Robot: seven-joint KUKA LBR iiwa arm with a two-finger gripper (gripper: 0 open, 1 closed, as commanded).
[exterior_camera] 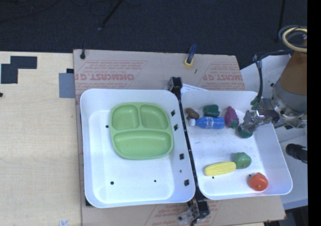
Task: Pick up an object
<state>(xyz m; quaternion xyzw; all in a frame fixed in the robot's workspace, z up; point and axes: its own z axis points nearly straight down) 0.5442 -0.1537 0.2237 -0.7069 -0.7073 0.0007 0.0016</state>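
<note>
So far nothing has been lifted, as far as this view shows. The claw (249, 124) sits low over the right bin (281, 170), near its upper right part, with a dark green lump (245, 132) right at its tip. Whether that lump is a toy in the bin or part of the tool is too blurred to tell, and the same goes for whether the claw is spread or closed, so no grasp can be claimed.

The candidates all lie in the right bin. A purple piece (231, 117) is just beside the claw to its left, then a blue bottle (210, 123) lying on its side, a dark green block (211, 110) above it and a brown piece (192, 114) near the divider. Further down are a yellow corn cob (219, 169) touching a green round toy (243, 160), and a red tomato (258, 182) near the lower right corner. The left bin (95, 170) holds a green divided tray (141, 131).

My reading is that the approach is done, while the closing, the lift and a clear hold remain.
</note>
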